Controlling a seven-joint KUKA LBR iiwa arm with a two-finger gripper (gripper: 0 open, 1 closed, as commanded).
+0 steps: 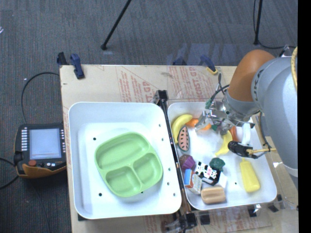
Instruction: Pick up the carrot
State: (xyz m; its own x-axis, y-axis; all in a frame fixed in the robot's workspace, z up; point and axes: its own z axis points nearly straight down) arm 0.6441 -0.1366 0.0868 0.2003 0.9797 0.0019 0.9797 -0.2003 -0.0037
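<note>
While the carrot (200,124) lies in the right bin (270,192), near its back wall, just right of the banana (178,123), the gripper (217,122) sits directly over its right end (orange bits show on both sides of the claw). Cannot tell if the claw is spread or pinching; the fingers are lost in clutter. Watermelon slice (183,139) lies below the banana. Further forward: purple piece (187,161), cow toy (208,172), yellow bottle (249,175), bread loaf (213,195). Left bin (80,130) holds a green divided plate (128,164).
</note>
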